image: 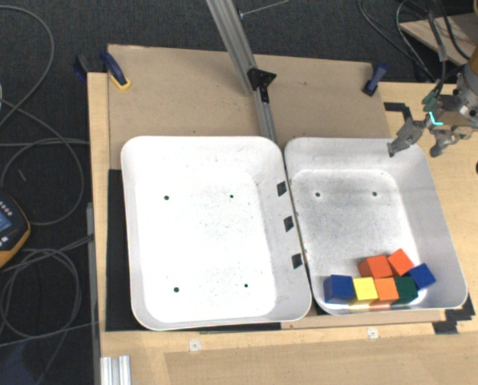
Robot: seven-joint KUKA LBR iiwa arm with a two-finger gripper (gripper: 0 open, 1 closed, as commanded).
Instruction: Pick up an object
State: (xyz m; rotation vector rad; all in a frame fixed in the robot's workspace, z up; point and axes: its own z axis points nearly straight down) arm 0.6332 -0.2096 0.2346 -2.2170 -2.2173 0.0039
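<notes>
From above, the gripper (419, 139) hangs over the far right corner of the right bin (335, 207), its jaws spread wide with nothing between them. The blocks (377, 279) lie well apart from it, huddled in the bin's near right corner: blue, yellow, orange and green cubes touching one another. The cluster's long axis runs roughly left to right, rising slightly toward the right wall. The left bin (199, 231) sits beside it on the worktop (183, 87).
</notes>
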